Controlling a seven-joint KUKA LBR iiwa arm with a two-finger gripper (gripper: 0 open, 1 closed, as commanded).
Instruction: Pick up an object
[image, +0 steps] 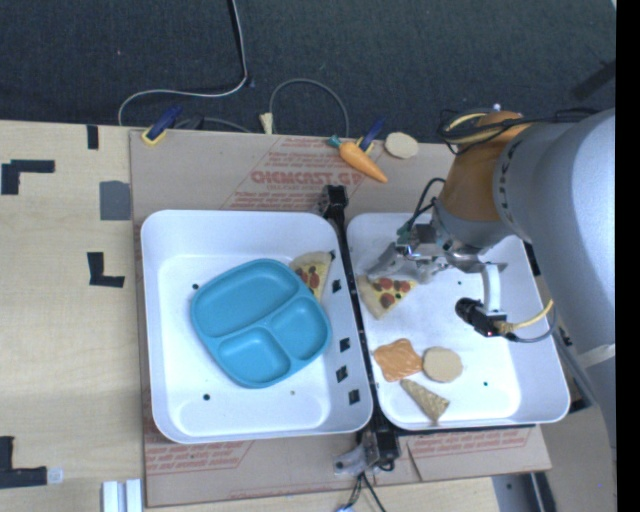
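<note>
In the right bin (500, 400) a toy pizza slice (386, 293) lies near the left wall. My gripper (398, 260) hangs just above and behind that slice, low over the bin floor. Nearer the front lie an orange toast-like piece (397, 358), a round tan cookie (442, 364) and a tan wedge (428, 400). The grey arm with its orange band (480, 180) covers the bin's far right part.
The left bin (170, 400) holds a blue divided plate (260, 322) and a second pizza slice (313, 270) by the divider. On the cardboard behind the bins lie a toy carrot (360, 160) and a pale round piece (401, 146). A black cable loops near the wrist (480, 315).
</note>
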